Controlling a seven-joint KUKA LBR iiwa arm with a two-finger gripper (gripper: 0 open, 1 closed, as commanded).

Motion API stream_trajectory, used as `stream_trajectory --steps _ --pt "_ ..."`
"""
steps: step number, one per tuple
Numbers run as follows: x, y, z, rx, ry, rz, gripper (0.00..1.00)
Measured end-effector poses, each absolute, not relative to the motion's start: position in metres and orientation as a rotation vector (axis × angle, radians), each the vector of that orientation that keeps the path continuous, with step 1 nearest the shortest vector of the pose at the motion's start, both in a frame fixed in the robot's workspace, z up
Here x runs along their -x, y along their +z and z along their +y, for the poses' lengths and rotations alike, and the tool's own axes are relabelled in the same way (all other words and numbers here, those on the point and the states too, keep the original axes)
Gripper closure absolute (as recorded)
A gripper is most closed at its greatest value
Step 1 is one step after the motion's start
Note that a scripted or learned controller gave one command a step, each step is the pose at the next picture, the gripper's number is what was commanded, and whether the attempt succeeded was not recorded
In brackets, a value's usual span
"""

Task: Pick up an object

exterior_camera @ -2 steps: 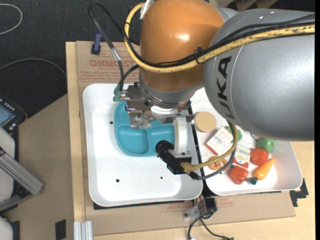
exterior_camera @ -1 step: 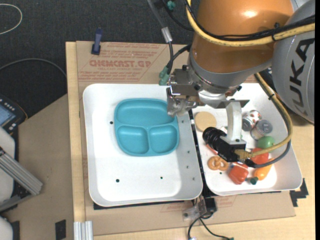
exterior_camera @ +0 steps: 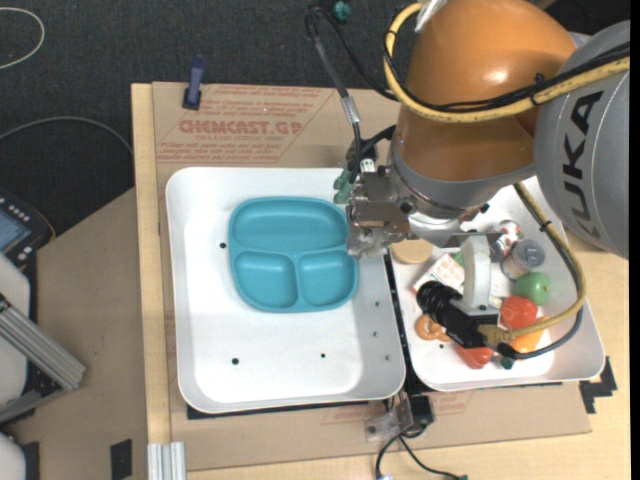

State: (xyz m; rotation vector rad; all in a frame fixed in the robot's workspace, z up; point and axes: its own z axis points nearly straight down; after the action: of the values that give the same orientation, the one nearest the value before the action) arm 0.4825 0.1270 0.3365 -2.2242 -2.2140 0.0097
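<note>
My gripper (exterior_camera: 366, 230) hangs over the seam between the two bins, at the right edge of a blue divided plate (exterior_camera: 292, 253) that lies in the left bin (exterior_camera: 200, 318). The arm's big orange band hides the back of the right bin (exterior_camera: 560, 363). In that bin lies a pile of small things: a green ball (exterior_camera: 537, 287), a red piece (exterior_camera: 517, 311), a tan round piece (exterior_camera: 407, 253), an orange piece (exterior_camera: 430, 329) and a grey round lid (exterior_camera: 527, 256). Nothing shows between the gripper's tips.
A brown cardboard sheet (exterior_camera: 240, 118) lies behind the left bin, with a blue clip (exterior_camera: 192, 85) at its back left corner. A thin black cable (exterior_camera: 335, 63) rises from the gripper toward the back.
</note>
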Motion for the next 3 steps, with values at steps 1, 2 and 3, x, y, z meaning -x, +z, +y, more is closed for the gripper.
stream_trajectory --steps 1,2,3 --pt "-0.501 0.347 0.130 2.224 -0.004 -2.222 1.00" --pt "-0.478 0.334 0.121 2.221 0.006 -2.217 1.00" --pt "-0.478 0.247 0.075 2.225 0.016 -2.210 1.00"
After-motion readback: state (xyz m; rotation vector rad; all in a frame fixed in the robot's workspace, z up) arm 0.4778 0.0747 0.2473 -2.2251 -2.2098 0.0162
